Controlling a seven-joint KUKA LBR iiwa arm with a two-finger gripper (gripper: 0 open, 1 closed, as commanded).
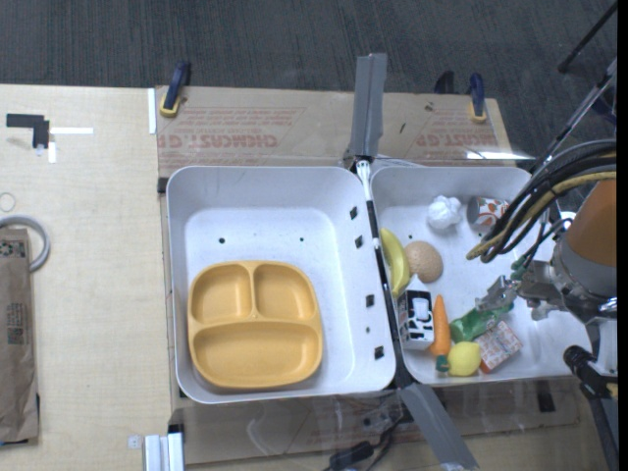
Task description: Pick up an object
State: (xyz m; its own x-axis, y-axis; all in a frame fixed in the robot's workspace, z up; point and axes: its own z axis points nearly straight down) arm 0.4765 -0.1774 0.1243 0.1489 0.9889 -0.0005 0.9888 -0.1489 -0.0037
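Yellow divided plate [255, 324] in left bin [196, 204], banana [394, 260], carrot [441, 326], lemon [463, 358] in right bin [549, 356], hand [510, 290] grip unclear.

A yellow divided plate [255, 324] lay in the left bin [196, 214]; the claw [505, 292] hovered over green packaging [481, 320] in the right bin [530, 180].

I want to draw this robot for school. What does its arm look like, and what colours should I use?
Use grey and orange. The arm comes in from the right with a rounded orange band over grey metal parts. A thick bundle of black and yellowish cables curves along it. The gripper end looks like small, silvery-grey metal pieces. No markings are clear enough to read.
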